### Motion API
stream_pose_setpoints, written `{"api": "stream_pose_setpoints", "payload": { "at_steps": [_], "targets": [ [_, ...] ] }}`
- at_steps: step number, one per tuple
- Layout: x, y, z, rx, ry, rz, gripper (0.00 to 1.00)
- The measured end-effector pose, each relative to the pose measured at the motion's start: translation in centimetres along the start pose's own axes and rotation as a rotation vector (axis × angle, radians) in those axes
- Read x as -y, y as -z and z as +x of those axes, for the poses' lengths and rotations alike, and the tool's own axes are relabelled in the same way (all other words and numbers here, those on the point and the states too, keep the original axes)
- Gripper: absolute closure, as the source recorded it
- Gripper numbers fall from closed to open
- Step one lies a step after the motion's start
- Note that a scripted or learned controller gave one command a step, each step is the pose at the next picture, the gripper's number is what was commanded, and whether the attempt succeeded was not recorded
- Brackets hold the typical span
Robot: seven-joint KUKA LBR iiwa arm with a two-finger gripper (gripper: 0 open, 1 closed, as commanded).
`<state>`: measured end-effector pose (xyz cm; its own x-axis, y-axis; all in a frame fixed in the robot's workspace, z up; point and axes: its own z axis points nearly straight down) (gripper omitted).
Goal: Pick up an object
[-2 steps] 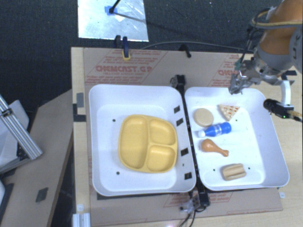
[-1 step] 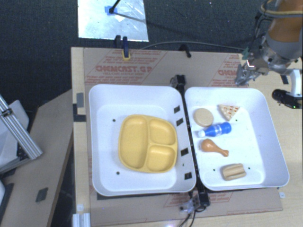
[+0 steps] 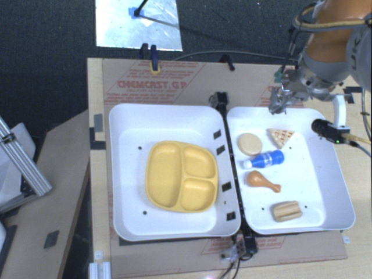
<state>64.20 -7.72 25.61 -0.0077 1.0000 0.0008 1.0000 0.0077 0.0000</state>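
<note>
Camera view: hand (image 3: 279, 106) poised over right bin's (image 3: 331, 182) far rim, nothing held; finger state cannot be told. Right bin: pizza slice (image 3: 282, 136) just below hand, round cookie (image 3: 250, 143), blue bottle (image 3: 264, 160), drumstick (image 3: 263, 181), bread loaf (image 3: 286, 210). Left bin (image 3: 125, 156): yellow divided plate (image 3: 181, 176).

A yellow plastic compartment plate (image 3: 181, 176) is seen in the left white bin (image 3: 125, 156). In the right white bin (image 3: 325, 185) are found a beige round cookie (image 3: 250, 143), a tan-and-red pizza wedge (image 3: 282, 136), a blue-and-white bottle (image 3: 264, 159), a brown drumstick (image 3: 263, 181) and a tan bread loaf (image 3: 286, 210).
</note>
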Motion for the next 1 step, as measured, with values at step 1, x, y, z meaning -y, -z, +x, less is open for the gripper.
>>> {"api": "stream_pose_setpoints", "payload": {
  "at_steps": [1],
  "targets": [
    [3.17, -0.97, 4.17, 0.000, 0.000, 0.001, 1.00]
  ]
}}
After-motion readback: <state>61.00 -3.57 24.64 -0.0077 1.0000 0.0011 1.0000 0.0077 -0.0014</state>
